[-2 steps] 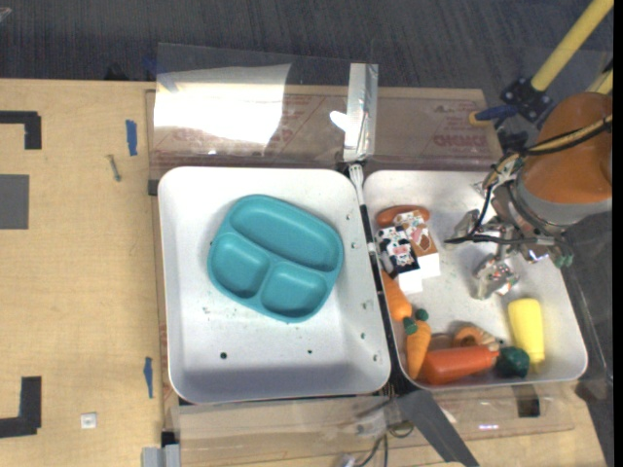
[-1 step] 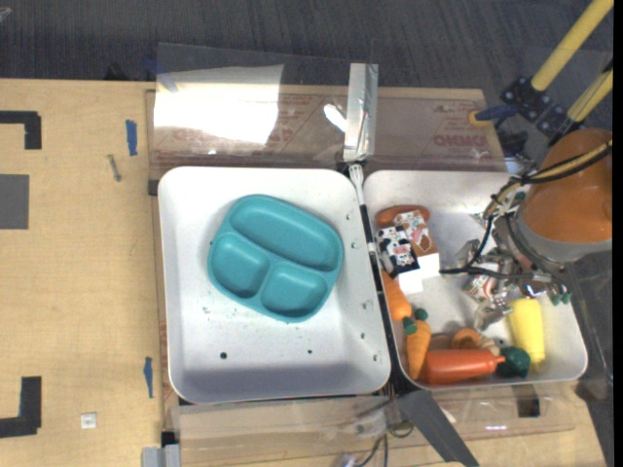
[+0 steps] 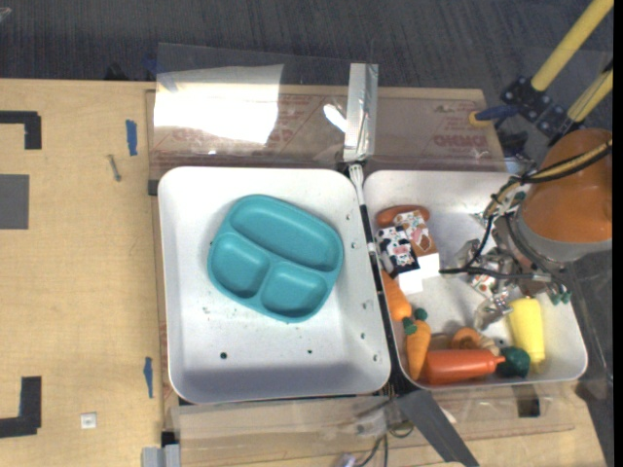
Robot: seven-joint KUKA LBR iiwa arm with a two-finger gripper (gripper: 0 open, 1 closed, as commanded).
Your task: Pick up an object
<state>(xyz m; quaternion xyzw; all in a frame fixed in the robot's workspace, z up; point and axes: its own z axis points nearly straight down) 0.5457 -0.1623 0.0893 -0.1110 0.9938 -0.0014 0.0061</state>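
The right bin (image 3: 458, 185) holds several toy foods. A small printed box (image 3: 398, 248) and a white block (image 3: 419, 266) lie near its left wall, with an orange-brown piece (image 3: 401, 216) behind them. A carrot (image 3: 417, 346) and a long red-orange vegetable (image 3: 460, 365) with a green end lie along the front. At the front right stands a yellow piece (image 3: 529, 327). My gripper (image 3: 493, 292) hangs low over the bin's right half, just left of the yellow piece, under the orange-banded wrist (image 3: 574, 197). I see nothing between its tips.
The left bin (image 3: 185, 358) carries a teal divided plate (image 3: 275, 256). A clear plastic wall (image 3: 292, 115) stands behind both bins. Cables trail around the wrist. Wooden bench surface extends to the left.
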